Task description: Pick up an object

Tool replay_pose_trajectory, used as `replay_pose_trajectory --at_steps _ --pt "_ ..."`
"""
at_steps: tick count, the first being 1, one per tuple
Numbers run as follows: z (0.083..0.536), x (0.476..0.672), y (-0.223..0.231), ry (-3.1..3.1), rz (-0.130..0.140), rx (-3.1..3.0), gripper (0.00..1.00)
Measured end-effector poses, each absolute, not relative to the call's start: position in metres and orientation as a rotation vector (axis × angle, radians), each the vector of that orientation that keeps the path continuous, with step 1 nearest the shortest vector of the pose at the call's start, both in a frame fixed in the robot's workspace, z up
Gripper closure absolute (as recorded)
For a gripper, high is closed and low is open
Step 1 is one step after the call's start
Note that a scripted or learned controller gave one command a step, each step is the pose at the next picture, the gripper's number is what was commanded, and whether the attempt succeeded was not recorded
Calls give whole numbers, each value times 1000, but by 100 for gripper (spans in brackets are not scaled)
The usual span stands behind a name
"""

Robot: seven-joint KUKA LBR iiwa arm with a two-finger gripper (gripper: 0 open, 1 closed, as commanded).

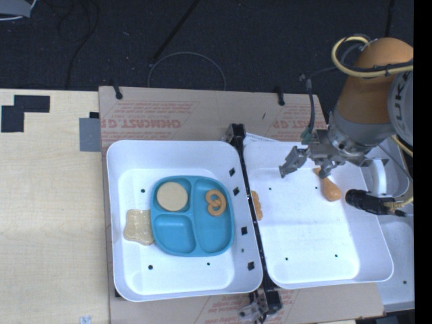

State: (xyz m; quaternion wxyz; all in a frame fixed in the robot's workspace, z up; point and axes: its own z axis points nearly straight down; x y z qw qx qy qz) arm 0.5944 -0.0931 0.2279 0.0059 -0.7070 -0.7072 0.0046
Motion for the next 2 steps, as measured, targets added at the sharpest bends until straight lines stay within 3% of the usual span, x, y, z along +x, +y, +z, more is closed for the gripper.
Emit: replay_pose_trajectory --at_steps 1,2 --pt "234 597 -93 -2221 3 -2217 0" --pt "175 605 -93 -2217 9 -2216 0"
